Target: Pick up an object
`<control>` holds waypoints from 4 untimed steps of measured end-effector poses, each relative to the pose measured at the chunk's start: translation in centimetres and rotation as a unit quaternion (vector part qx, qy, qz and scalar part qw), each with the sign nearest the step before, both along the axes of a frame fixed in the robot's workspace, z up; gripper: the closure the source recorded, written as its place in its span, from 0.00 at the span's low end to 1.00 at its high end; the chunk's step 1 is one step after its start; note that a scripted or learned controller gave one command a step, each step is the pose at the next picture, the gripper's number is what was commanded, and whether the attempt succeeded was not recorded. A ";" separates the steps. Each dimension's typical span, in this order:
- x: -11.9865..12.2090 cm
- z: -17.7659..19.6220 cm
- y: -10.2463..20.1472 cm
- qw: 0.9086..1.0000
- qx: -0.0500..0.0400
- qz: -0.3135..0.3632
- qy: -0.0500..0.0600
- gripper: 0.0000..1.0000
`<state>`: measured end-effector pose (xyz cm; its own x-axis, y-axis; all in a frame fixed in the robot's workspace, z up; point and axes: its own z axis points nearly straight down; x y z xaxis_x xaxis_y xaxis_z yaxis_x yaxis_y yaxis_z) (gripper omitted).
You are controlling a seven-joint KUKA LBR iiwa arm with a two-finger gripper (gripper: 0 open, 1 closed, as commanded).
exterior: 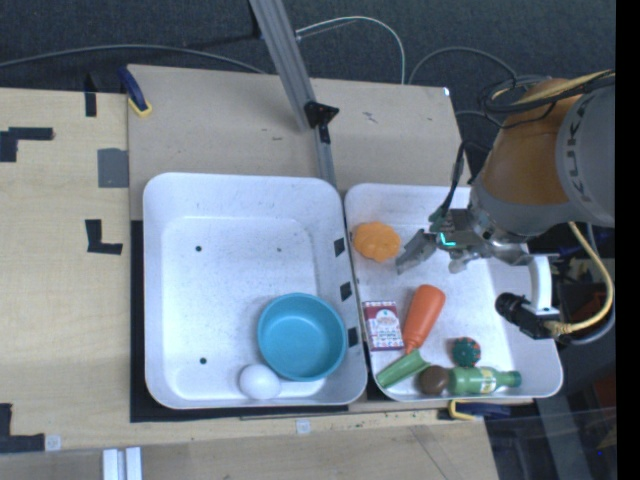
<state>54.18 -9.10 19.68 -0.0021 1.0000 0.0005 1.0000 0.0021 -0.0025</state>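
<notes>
My gripper point(432, 256) hangs over the middle of the right bin point(400, 203), fingers spread open and nothing between them. An orange round fruit point(376, 241) lies just left of the fingers. Below the gripper lies a toy carrot point(418, 324), orange with a green end. A small red box point(382, 326) sits beside the carrot, at the bin's left wall. Along the front wall lie a green bottle point(482, 379), a brown ball point(434, 379) and a small dark green and red toy point(465, 350).
The left bin point(200, 208) holds a blue bowl point(301, 336) and a white ball point(259, 380) near its front edge. A grey pole point(290, 58) slants across the bench from the top. Cables run behind the bins.
</notes>
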 end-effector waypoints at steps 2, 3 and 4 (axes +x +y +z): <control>-0.9 -8.1 -0.1 1.000 0.000 0.000 -0.002 0.00; -1.0 -7.4 -0.1 1.000 0.000 0.000 0.001 1.00; -1.9 -1.8 -0.2 1.000 0.000 -0.001 -0.003 1.00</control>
<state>52.27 -9.29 17.86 -0.0007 1.0000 -0.0004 1.0000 0.0007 0.0025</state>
